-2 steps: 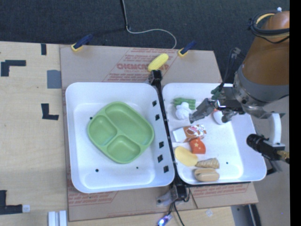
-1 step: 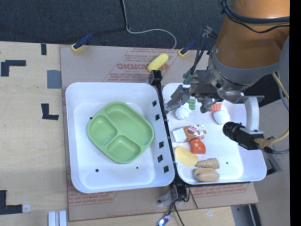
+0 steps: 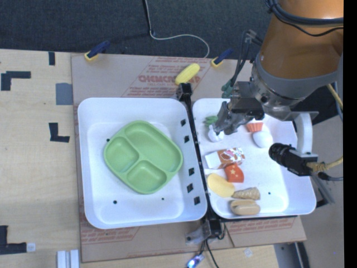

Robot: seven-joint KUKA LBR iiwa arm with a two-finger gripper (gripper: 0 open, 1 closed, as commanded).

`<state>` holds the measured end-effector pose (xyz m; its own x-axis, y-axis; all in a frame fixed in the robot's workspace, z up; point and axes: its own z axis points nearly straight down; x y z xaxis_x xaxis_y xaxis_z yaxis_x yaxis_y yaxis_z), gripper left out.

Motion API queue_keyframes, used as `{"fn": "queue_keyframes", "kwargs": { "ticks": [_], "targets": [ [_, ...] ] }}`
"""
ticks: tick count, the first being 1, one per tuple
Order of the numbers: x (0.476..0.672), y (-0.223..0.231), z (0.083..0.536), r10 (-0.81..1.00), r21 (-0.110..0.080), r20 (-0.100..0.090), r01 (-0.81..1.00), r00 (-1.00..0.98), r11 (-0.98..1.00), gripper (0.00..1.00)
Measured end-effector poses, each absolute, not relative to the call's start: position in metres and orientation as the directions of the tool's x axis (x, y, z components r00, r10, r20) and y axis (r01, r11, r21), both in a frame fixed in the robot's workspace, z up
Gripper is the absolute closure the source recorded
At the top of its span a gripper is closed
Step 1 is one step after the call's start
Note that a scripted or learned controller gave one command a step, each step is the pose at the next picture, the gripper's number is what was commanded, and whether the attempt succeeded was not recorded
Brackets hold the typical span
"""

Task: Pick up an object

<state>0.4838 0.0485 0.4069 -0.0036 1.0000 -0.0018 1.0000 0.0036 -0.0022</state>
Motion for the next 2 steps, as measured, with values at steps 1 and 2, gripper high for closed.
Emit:
{"fn": "queue_keyframes", "kwargs": {
  "ticks": [1, 2],
  "targets": [
    [0.483, 0.149, 0.400, 1.000, -0.002, 0.002, 1.000, -0.012, 0.012, 1.00],
    [0.483, 0.239, 0.455, 1.000, 0.003, 0.004, 1.000, -0.012, 0.012, 1.00]
  ]
}}
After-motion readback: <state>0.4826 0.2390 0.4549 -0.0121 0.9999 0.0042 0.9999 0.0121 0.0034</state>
